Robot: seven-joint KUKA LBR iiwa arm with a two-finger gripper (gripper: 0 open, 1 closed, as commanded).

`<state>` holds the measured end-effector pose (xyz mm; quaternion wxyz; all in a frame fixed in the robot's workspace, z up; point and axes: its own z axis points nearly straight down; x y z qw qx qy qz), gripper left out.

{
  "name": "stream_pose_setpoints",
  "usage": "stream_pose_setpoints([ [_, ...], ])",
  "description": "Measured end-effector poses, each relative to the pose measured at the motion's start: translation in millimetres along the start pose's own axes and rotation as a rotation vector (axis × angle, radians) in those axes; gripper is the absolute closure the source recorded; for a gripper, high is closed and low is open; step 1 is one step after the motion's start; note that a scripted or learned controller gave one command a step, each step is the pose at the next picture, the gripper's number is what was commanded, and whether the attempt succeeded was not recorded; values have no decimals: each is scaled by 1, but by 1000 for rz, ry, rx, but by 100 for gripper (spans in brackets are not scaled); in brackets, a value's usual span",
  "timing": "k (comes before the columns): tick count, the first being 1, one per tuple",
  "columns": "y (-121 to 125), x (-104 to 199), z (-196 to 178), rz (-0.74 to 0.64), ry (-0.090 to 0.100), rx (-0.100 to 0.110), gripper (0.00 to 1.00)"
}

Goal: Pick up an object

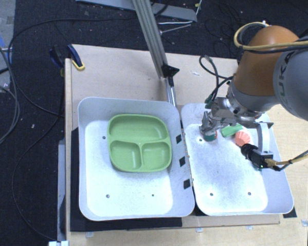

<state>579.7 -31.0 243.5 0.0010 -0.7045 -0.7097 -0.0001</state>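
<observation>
Couldn't tell whether the fingers [210,132] were open or closed, the wrist blocked too much of them from above. They were down low at the far left corner of the right bin [233,186], and a small teal object [210,137] sat right at the tips, touching or almost touching. No way to say from this angle if it was actually pinched, so I wouldn't call it a grab.

Just right of that lay a green piece [228,131], and next to it an orange-pink thing [241,138], both partly under the arm. All three were bunched along the far edge of the bin, which is probably why the arm [270,69] came in from the right and bent down so steeply there.

A black cable connector [255,155] hung off the wrist over the bin, a bit nearer than the objects.

The left bin [93,194] had a green divided plate [140,143] lying flat in its far half, well apart from the action. Both bins sat side by side on the wooden surface [120,74].

My guess was it was going for the teal one, grasp not confirmed.
</observation>
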Motion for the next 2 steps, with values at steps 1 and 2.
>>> stream_pose_setpoints([
  [1,-11,57,7,0,0,1,100],
  [2,-17,117,14,-1,0,1,100],
])
